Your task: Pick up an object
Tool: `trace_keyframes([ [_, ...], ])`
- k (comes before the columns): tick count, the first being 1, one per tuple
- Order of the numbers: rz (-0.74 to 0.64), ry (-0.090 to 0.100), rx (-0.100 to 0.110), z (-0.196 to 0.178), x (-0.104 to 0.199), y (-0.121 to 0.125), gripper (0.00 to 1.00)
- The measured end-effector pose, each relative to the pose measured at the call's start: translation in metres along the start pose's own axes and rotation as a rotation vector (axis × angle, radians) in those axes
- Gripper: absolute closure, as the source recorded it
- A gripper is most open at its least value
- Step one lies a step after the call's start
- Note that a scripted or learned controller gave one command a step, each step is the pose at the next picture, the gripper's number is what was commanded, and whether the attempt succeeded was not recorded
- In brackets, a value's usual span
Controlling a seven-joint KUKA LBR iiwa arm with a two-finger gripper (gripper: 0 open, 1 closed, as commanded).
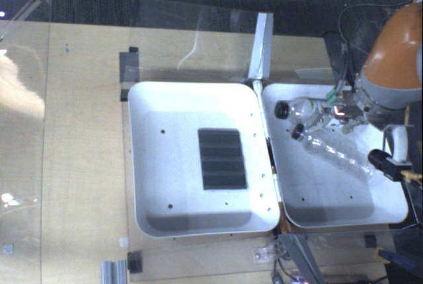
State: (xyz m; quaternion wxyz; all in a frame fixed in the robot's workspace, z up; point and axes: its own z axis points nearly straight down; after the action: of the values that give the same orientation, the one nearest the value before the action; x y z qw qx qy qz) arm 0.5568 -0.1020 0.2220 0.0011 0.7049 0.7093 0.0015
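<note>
A dark ribbed rectangular pad lies flat in the middle of the left bin. In the right bin lie two clear plastic bottles with black caps. One bottle rests near the bin's far left corner. The other bottle lies slanted from the centre-left toward the right. My gripper hangs low at the far side of the right bin, just right of the first bottle and above the slanted one. The wrist hides what is directly under it.
A metal divider strip stands upright behind the gap between the bins. A transparent panel covers the bench to the left. The grey and orange arm occupies the right bin's far right corner.
</note>
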Motion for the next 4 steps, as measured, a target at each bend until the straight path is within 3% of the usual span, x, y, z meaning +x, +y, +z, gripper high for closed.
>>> trace_keyframes([
  [1, -0.161, 0.000, -0.003, 0.132, 0.002, 0.033, 0.00],
  [2, -0.158, 0.005, 0.018, 0.125, -0.015, 0.063, 0.00],
  [3, -0.157, 0.020, 0.106, 0.140, -0.017, 0.087, 0.00],
  [4, -0.144, 0.039, 0.098, 0.144, -0.047, 0.091, 0.00],
])
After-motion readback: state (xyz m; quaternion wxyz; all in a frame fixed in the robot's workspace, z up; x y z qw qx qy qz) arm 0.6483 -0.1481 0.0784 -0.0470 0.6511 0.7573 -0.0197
